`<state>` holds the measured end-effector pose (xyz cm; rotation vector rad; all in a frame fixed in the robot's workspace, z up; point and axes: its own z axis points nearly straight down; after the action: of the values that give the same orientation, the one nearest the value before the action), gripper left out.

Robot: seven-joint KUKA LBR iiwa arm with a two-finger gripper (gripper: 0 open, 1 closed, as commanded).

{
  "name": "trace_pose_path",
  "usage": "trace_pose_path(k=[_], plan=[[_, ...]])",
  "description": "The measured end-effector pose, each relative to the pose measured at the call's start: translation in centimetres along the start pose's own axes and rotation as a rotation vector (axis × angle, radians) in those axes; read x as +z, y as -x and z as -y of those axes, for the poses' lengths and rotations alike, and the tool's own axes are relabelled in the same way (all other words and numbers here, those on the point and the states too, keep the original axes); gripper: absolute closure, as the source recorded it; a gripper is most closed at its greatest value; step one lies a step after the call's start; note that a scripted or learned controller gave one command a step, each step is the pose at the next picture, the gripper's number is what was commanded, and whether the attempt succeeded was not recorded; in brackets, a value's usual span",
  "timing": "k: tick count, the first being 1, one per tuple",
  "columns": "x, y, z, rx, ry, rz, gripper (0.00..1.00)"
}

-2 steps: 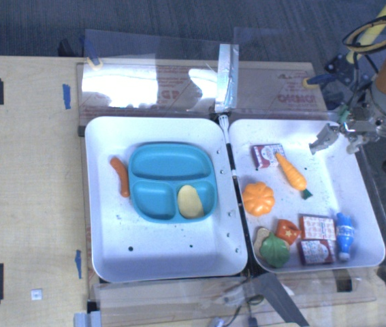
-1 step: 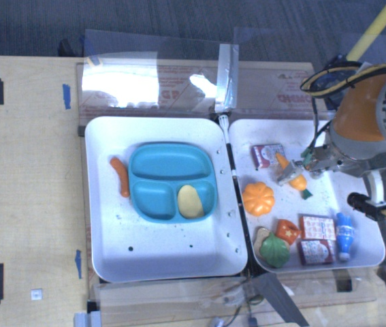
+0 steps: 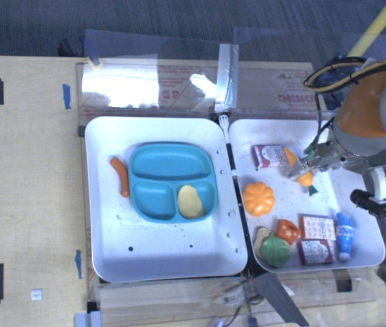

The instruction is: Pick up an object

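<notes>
Small orange wedge-shaped toy (image 3: 305,178) lies in the right white bin (image 3: 370,254), just under the end effector (image 3: 310,161), near the red-and-white carton (image 3: 269,156). Whether the end effector is wide, narrow or gripping, I cannot tell. A good pick probably needs centring over the wedge, clear of the carton.

Dark blue-grey carpet floor (image 3: 179,5) is stretching beyond the pale wooden counter (image 3: 29,182); overhead light is glaring off a clear plastic sheet (image 3: 145,84).

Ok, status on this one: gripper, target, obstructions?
Gripper low in right bin, at small orange piece. Grasp unconfirmed. Carton and pumpkin close by.
</notes>
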<state>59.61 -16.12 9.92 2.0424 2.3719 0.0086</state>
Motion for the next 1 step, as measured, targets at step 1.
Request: trace_pose_path(k=[1], plan=[[-5.12,-6.73,1.38,0.022,-0.007,-0.007,1.0]])
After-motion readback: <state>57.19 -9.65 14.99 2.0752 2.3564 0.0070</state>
